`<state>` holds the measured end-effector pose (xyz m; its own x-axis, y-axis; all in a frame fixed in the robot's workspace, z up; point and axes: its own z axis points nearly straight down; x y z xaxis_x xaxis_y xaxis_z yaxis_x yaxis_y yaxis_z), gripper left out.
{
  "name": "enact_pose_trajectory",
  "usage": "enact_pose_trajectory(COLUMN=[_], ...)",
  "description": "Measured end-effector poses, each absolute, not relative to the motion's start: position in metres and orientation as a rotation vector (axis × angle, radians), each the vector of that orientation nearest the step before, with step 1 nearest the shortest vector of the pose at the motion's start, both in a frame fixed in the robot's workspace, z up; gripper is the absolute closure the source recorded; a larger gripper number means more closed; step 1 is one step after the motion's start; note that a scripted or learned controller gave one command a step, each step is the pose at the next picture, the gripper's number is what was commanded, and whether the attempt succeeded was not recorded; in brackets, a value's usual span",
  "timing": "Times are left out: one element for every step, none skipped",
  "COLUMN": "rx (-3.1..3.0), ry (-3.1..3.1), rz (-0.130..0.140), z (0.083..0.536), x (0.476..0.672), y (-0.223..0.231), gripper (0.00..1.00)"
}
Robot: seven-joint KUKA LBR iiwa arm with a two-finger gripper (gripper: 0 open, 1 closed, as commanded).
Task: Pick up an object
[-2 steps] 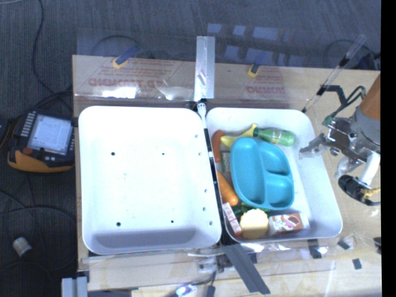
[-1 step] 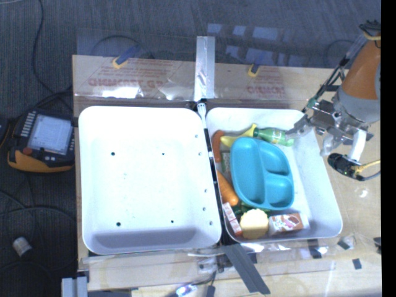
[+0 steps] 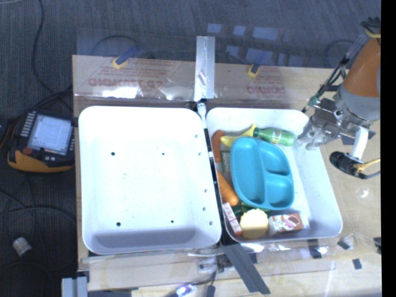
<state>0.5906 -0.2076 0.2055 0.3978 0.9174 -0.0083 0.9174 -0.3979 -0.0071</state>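
Two white bins (image 3: 142, 240); one blue tray (image 3: 265, 172), one green bottle (image 3: 276, 136)

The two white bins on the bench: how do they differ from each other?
The right bin holds a pile of things, among them a blue divided tray, a green bottle and a carrot; the left bin shows its bare white floor with a few small dark dots. The gripper hangs over the right bin's far corner, away from the left bin. Both are shallow, white and round-cornered.

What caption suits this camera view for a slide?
Gripper at right bin's rim, near green bottle and blue tray.
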Motion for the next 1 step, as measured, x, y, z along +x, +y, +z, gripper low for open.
enact_pose_trajectory(rx=[-2.55], ry=[-1.833], rz=[0.009], z=[0.1146], x=[0.6275], y=[-0.2141], gripper=[1.0])
